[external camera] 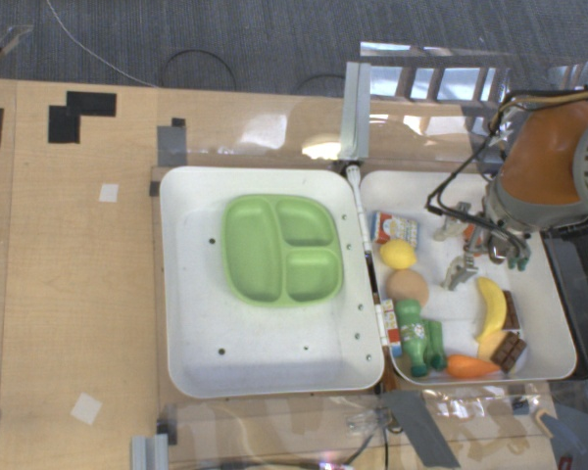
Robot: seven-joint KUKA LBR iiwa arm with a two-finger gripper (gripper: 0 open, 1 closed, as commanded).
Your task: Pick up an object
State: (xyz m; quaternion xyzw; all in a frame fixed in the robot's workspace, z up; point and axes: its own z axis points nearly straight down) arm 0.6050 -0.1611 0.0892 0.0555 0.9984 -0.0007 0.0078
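Note:
My gripper hangs over the right bin, open, with nothing between its fingers. It is above bare bin floor, just right of a yellow lemon and a tan round fruit. A banana lies below and to the right of it, and a brown chocolate bar sits beside the banana's lower end. An orange carrot and a green bottle rest along the bin's near edge. A small red and white carton lies at the back left of this bin.
The left bin holds a green divided plate. A metal divider rail separates the two bins. The arm's orange band and black cables hang over the right bin's far right corner.

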